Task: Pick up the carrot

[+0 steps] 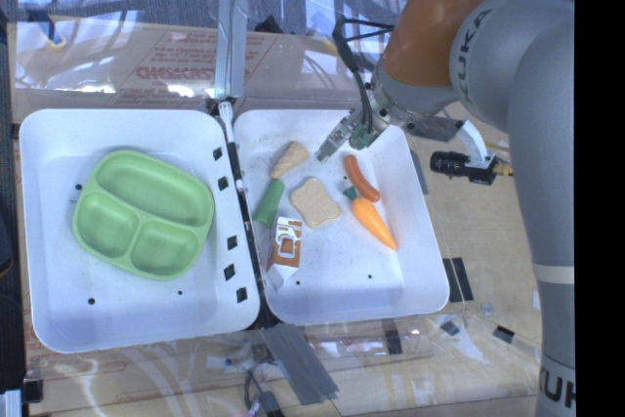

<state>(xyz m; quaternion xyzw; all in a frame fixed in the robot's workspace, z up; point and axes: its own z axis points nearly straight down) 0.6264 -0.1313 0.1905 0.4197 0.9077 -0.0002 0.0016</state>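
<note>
Left bin (39, 239): holds a green divided plate (144, 213), sitting left of centre in the frame. Not involved in the task.

Divider between the bins runs down mid-frame. Right bin (420, 259) holds all the toy food. Going left to right: a green cucumber piece (268, 202) tilted just beside the divider; a small orange-and-white carton (285, 244) below it; a tan cracker-like piece (289, 158) above; a slice of bread (314, 201) at centre; a red sausage (360, 178); and the carrot (373, 220), orange with a green stub at its upper-left end, lying slanted toward the lower right, just below the sausage and near the bin's right wall.

Gripper (337, 144) hangs over the upper part of the right bin, above and left of the sausage, apart from the carrot. Jaw state: cannot tell, the fingers read as one dark slanted shape. Nothing seen held.

Risks, as judged: the sausage lies almost touching the carrot's green end, so a descent landing slightly high could take the sausage instead, or knock both. The carrot tapers; a pinch near the tip may slip.

Room: open floor lies below and left of the carrot; the right wall is close, limiting finger clearance on that side.
</note>
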